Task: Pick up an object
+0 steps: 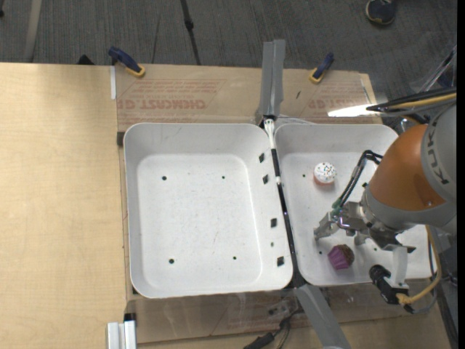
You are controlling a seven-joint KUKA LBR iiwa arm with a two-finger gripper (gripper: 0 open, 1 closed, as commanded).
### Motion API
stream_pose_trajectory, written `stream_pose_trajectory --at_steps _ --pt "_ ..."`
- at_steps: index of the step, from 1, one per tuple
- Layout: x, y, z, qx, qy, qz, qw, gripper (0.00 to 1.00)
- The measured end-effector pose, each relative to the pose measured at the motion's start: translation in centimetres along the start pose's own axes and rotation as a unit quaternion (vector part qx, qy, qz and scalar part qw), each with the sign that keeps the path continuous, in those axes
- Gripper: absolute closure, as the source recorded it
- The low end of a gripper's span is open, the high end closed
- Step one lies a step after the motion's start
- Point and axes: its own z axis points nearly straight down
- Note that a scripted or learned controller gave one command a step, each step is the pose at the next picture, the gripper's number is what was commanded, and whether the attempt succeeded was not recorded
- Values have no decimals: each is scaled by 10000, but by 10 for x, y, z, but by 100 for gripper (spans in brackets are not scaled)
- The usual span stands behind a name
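A small purple object (341,257) lies near the front edge of the right bin (305,195). A white speckled ball (325,172) rests further back in the same bin. My gripper (341,240) hangs low over the right bin, just behind and above the purple object. It looks open, with one silver finger (322,231) splayed out to the left. Nothing sits between the fingers. The ball lies apart from the gripper, to its back left.
The left bin (145,195) stands beside the right one, joined along a black-clipped divider (278,195). Plain wooden bench surface (58,195) spreads to the left. Two clamps (127,61) hold cardboard behind the bins. A cable (357,173) loops off the wrist.
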Motion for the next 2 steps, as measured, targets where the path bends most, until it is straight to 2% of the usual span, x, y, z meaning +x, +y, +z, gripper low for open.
stream_pose_trajectory --at_steps 1,2 --pt "-63 58 -2 -23 -9 -1282 9917 0" --pt "-9 2 -1 -11 -1 -1276 9918 0"
